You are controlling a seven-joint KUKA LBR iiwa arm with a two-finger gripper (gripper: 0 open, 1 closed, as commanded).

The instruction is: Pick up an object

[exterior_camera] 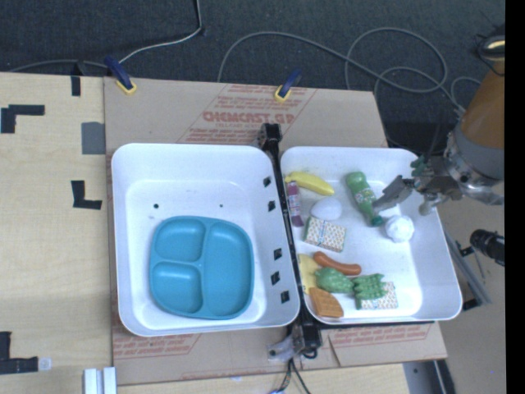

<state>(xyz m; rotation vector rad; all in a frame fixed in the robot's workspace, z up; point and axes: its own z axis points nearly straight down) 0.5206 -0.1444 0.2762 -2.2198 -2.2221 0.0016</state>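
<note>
Where the arm comes in over the right rim of the right bin [426, 298], the claw [408, 194] hangs with its two dark fingers spread apart and nothing between them. Just beneath and a little toward the bin's near side lies a small white ball [400, 229], and just to the left of the finger tips lies a green bottle [358, 193], on its side and slanted, near the bin's far wall.

Either looks to be the nearest thing to take. The bottle is likely light, stiff plastic, smooth enough to slip; its round body would best be gripped across the middle, the fingers set square to its length so it cannot roll out. The ball seems light too, but its roundness leaves little to hold, and an off-centre pinch would probably squirt it away toward the rim.

Further left sit a yellow banana [310, 183], a pale round lump [326, 209] and a patterned flat packet [326, 235]; toward the near edge lie an orange sausage-shaped toy [337, 263], green toy pieces [349, 283] and a speckled packet [378, 296]. The left bin [131, 171] holds a blue divided plate [202, 267].
</note>
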